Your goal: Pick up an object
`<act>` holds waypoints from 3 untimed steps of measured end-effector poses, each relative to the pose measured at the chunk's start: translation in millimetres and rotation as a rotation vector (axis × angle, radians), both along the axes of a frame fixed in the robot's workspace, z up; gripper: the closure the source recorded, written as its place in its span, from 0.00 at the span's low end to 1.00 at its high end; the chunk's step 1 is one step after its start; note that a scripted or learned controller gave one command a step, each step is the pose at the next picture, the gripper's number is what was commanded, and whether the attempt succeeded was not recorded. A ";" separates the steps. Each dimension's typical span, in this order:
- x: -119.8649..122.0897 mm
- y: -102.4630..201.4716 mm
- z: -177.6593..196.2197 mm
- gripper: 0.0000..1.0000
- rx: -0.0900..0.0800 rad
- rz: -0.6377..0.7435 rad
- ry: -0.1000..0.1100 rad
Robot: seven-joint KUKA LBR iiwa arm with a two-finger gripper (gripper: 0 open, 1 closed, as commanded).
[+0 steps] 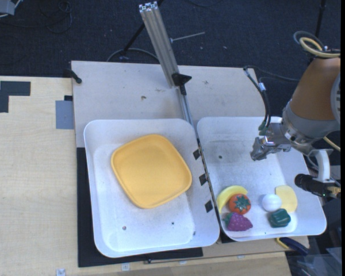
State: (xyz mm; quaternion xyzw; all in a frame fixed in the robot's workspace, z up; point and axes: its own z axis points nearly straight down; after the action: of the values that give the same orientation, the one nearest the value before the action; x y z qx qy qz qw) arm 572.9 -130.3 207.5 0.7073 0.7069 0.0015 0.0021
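Look to the near end of the right-hand shallow white bin [310, 226], where the small toy pieces lie. You have a curved yellow banana [229, 194] with a round red tomato [240, 203] resting against it, and a purple grape cluster [239, 222] just below them. Nearby to the right sit a small white ball [270, 202], a pale yellow flat slice [287, 196] and a dark green block [279, 218].

I work in a robot lab: loose cables [46, 4] on dark carpet, an aluminium rail [161, 45], two white bins [98, 148].
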 end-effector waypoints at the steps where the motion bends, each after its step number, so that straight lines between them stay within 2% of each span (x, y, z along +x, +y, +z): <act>1: 0.7 -0.5 52.3 1.00 0.000 0.000 0.001; 3: -8.0 90.9 47.0 1.00 0.001 0.004 0.005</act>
State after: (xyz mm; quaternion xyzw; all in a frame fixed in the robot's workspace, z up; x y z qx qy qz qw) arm 564.9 -39.4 254.5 0.7061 0.7081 -0.0001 -0.0001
